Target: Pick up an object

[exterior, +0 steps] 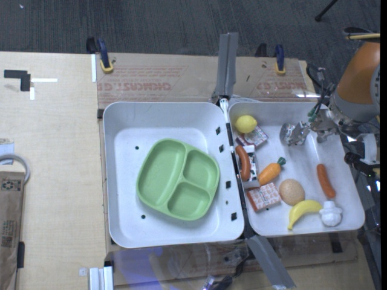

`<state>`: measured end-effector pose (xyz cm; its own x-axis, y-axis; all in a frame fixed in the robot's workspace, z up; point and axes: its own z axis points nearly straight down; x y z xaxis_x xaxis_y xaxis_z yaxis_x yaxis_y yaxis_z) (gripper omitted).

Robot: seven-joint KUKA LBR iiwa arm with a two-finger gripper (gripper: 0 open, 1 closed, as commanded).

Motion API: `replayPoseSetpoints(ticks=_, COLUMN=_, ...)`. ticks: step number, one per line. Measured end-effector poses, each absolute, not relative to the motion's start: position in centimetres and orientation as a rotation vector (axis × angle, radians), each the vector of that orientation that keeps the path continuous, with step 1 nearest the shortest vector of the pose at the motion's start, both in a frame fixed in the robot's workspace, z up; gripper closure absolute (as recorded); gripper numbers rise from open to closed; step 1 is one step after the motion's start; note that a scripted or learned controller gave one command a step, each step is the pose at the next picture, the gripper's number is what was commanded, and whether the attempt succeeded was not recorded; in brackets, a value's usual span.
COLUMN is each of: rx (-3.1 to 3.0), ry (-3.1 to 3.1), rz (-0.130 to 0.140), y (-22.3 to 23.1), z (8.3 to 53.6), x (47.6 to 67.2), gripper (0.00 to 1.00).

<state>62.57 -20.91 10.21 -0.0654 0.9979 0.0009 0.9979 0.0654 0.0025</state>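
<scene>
Looking down on the desk (48, 162), I see two white bins side by side. My arm (357, 83) reaches in from the right, and its hand (294, 133) hangs over the far part of the right bin (357, 216); I cannot tell whether it is open or closed, and I see nothing between its tips.

The left bin (121, 222) carries a green divided plate (178, 179), lying flat near the middle.

The right bin carries the toy food. A lemon (245, 124) sits in the far left corner, with a small packet (254, 138) just beside it. A sausage (243, 162) lies along the left wall, and a carrot (270, 172) lies tilted just right of it. Nearer me, a red-and-white box (263, 196) touches a brown egg (292, 191). A banana (302, 211) curves along the near side, next to a small white thing (331, 214) in the near right corner. A second sausage (326, 181) lies toward the right wall, apart from the rest, near side of the hand.
</scene>
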Motion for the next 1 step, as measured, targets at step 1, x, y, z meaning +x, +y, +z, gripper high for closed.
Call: replayPoseSetpoints(ticks=1, rx=2.223, ry=2.237, rz=0.011, y=-21.34, z=9.2, x=55.12, gripper=0.0)
